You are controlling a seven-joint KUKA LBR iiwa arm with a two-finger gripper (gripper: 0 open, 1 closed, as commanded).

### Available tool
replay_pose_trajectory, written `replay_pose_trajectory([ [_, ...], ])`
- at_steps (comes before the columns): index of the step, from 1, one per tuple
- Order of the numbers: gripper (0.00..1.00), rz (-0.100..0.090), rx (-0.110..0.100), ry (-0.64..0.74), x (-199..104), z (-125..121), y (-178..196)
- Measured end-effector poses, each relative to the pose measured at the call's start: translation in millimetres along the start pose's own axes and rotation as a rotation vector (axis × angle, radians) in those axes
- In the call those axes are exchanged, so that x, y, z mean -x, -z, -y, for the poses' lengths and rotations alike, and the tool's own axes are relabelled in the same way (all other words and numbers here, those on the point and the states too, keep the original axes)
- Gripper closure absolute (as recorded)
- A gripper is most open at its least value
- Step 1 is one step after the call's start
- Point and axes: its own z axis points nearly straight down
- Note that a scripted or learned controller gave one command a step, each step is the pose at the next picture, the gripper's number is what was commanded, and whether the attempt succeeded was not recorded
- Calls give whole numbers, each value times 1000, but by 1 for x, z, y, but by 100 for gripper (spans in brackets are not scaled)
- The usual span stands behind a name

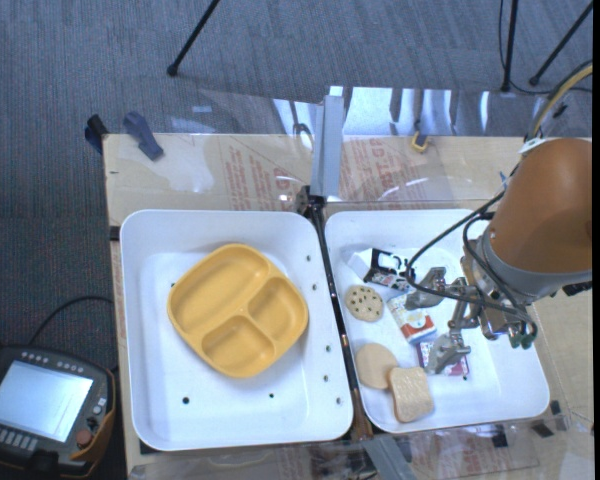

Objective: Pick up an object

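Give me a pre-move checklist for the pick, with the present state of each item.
1. Targets in the right bin: cookie, round cracker, toast slice, small packets: ok.
2. End effector over the right bin, above the packets: ok.
3. Finger opening: cannot tell.
4. Something between the fingers: cannot tell.
5. Yellow divided plate in the left bin, away from the arm: ok.
6. Cookie apart from its neighbours: ok.

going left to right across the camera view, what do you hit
handheld screen unit → yellow divided plate in the left bin → cookie → toast slice → gripper → orange band of the arm
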Motion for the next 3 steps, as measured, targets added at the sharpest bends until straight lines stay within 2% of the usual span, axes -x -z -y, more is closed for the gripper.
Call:
replay_pose_trajectory([
  [1, 0, 12, -2, -108, 21, 29, -130],
  [2, 100, 11, -1, -99, 21, 26, -119],
  [3, 100, 5, 1, -297, -6, -45, -35],
])
